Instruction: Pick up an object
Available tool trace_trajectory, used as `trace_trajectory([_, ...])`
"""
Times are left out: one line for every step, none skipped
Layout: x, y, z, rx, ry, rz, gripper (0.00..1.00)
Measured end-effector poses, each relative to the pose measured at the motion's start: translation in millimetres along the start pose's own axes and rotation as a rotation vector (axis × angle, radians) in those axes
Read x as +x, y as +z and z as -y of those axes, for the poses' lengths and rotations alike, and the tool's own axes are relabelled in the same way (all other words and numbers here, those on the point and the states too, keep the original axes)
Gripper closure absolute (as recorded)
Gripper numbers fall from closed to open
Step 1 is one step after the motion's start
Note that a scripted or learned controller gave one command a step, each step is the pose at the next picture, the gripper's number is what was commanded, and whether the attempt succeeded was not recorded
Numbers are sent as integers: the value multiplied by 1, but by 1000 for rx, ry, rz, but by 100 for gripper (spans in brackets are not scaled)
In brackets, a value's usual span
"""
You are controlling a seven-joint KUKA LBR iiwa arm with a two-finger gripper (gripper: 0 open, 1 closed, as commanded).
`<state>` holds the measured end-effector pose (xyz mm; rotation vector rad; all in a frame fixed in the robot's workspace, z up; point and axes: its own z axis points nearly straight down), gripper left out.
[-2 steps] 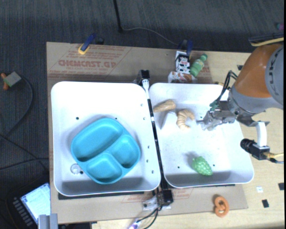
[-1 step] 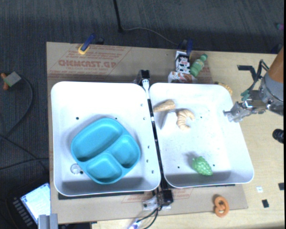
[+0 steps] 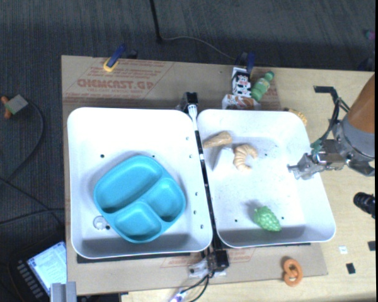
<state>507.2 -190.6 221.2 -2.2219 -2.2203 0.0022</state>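
While above right bin's (image 3: 315, 187) edge (croissant (image 3: 244, 155) nearby): claw (image 3: 300, 169).

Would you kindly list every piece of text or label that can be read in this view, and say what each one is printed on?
"CHEMCAST GP", red print, a little blurred so the reading is uncertain: on the brown board behind the left bin.
Label on the small black-and-white carton behind the right bin: too small to read.
Sheet at the lower left: print too blurred to read.
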Motion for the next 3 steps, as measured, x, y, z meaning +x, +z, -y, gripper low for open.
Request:
trace_trajectory([67, -15, 22, -1, -1, -1, 100])
trace_trajectory([137, 9, 23, 0, -2, -1, 100])
trace_trajectory([84, 81, -79, 1, -1, 1, 100])
